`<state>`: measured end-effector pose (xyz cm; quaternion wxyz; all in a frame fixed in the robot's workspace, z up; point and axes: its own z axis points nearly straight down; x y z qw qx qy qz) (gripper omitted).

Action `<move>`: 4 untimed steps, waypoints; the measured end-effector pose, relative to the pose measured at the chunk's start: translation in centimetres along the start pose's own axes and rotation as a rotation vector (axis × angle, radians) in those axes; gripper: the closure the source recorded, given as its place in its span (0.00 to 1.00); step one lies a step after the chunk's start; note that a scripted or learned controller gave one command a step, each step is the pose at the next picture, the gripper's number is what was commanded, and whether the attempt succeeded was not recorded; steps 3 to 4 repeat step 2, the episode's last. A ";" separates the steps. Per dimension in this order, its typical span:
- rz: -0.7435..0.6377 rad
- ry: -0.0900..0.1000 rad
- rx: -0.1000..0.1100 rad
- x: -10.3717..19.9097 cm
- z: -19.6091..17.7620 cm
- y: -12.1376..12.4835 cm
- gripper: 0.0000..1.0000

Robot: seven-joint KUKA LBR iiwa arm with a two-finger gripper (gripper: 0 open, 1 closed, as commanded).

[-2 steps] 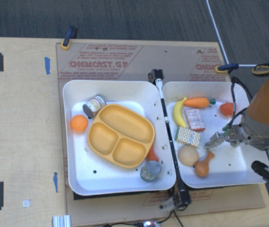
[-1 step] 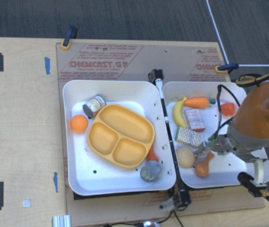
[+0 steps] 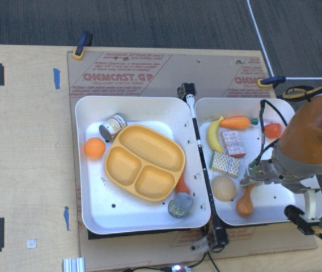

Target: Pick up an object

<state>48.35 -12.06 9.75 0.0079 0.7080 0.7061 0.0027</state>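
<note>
The right bin [image 3: 268, 202] holds a banana [image 3: 214, 134], a carrot [image 3: 236, 122], a red tomato [image 3: 272, 130], a red-and-white packet [image 3: 233, 143], a checked cracker [image 3: 225, 163], a beige ball [image 3: 224, 188] and an orange pear-shaped fruit [image 3: 244, 204]. My gripper [image 3: 255, 174] hangs low over this bin's middle, under the orange-banded wrist. It is just above and right of the pear-shaped fruit and right of the beige ball. Nothing is visibly held.
The left bin [image 3: 84, 152] carries a yellow divided plate [image 3: 144, 162], an orange ball [image 3: 94, 148], a tin can [image 3: 113, 126] lying at the back, a grey can [image 3: 179, 204] at the front and a red item [image 3: 182, 185] tucked under the plate's edge. A black divider rail [image 3: 199, 152] runs between the bins.
</note>
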 end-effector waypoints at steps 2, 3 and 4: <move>-0.003 0.008 0.014 12.8 -8.7 3.8 1.00; -0.003 0.008 0.014 12.8 -8.7 3.8 1.00; -0.003 0.008 0.014 12.8 -8.7 3.8 1.00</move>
